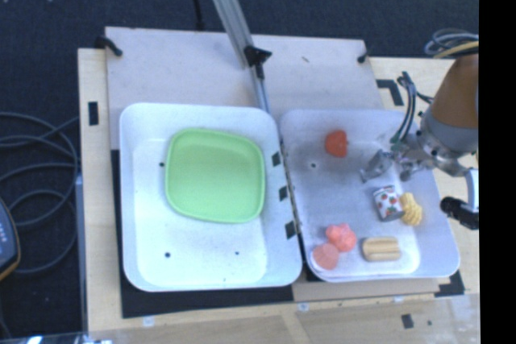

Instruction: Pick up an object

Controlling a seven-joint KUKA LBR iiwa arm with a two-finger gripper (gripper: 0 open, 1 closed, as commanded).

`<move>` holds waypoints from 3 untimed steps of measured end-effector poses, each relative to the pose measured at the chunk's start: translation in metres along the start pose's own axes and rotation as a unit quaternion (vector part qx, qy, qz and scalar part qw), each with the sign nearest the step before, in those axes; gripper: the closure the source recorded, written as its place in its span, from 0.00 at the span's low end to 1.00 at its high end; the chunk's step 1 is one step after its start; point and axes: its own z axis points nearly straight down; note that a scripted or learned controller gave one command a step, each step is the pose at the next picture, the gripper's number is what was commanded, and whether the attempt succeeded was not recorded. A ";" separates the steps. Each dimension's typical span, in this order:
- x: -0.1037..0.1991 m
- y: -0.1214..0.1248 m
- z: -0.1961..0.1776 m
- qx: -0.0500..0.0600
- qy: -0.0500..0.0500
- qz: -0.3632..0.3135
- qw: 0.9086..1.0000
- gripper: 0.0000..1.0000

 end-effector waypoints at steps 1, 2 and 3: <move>0.000 0.001 -0.013 -0.003 0.000 0.000 1.000 1.00; 0.009 0.000 -0.066 -0.004 -0.001 -0.001 1.000 1.00; 0.009 0.000 -0.066 -0.002 0.000 -0.001 1.000 1.00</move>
